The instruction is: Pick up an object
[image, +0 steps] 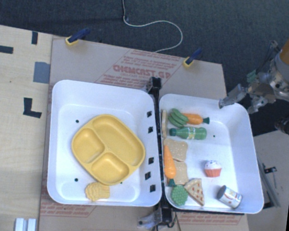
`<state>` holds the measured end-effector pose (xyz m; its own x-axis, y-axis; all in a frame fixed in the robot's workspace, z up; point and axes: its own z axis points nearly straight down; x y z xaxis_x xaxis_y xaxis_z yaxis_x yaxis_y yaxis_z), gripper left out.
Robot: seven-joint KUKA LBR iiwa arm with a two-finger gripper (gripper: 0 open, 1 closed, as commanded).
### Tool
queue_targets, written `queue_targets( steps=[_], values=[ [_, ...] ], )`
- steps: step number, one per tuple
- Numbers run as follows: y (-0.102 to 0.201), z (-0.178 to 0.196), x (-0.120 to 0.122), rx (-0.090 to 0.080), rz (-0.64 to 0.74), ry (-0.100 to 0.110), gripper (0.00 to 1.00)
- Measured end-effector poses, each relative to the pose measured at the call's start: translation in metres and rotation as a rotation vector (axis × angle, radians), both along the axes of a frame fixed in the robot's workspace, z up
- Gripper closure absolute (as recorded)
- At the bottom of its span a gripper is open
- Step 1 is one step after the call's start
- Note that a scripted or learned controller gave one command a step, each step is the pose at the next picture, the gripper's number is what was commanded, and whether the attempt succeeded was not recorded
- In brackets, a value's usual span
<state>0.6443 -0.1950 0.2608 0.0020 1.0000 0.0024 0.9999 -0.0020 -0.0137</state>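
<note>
My gripper (243, 99) is spread apart, holding nothing, above right bin's (253, 153) far corner. Target: cupcake (212, 169), mid-bin, standing clear. Likely light, rigid plastic; I'd pinch its base.

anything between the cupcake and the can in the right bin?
No. In the camera view, the cupcake and the can lie apart, with bare white bin floor between them.
</note>
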Motion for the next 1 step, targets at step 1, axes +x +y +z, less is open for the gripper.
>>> queue_targets(
  steps=[1],
  values=[
    [0.0005,0.0083,0.0022,-0.003,0.003,-0.013,0.00]
  ],
)
